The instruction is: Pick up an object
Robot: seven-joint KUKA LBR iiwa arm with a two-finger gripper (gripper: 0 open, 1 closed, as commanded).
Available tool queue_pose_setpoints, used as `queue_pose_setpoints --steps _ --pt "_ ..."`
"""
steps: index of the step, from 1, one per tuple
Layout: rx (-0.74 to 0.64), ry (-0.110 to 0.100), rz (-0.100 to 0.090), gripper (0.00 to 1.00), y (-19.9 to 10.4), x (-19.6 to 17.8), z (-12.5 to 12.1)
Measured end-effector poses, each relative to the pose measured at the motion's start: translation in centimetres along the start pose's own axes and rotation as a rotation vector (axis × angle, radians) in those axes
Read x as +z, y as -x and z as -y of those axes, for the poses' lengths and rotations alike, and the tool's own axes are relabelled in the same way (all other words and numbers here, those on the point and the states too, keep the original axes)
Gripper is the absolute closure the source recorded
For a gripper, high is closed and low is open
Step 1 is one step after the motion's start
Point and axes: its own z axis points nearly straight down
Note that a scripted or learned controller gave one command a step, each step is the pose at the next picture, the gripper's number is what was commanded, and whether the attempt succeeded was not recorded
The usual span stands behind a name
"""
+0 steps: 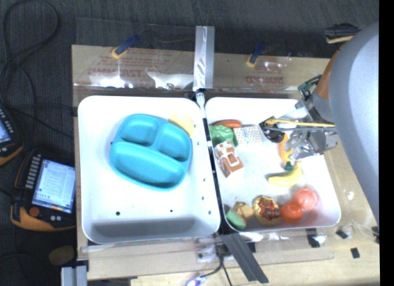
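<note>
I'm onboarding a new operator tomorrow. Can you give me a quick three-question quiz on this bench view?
1. True or false: the blue divided tray lies in the left bin.
2. Which lies nearer the gripper: (a) the banana or (b) the green pepper?
3. Fill in: the arm reaches over the ____ bin.

Key: 1 true; 2 a; 3 right.

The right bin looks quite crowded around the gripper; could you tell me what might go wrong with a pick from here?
1. The gripper sits among close-packed items, so its fingers may catch the banana or the orange piece together and hold neither.
2. The tomatoes lie against the bin wall, which could block a finger.
</note>
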Motion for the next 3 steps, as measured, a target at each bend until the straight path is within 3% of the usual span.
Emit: queue_pose_setpoints --steps 1,2,3 --pt "-0.010 0.001 0.006 1.00 0.0 -0.8 0.0" --pt "-0.258 0.001 -0.006 1.00 -2.4 9.3 -3.4" --pt "-0.264 0.000 -0.002 1.00 -0.3 7.0 -1.8"
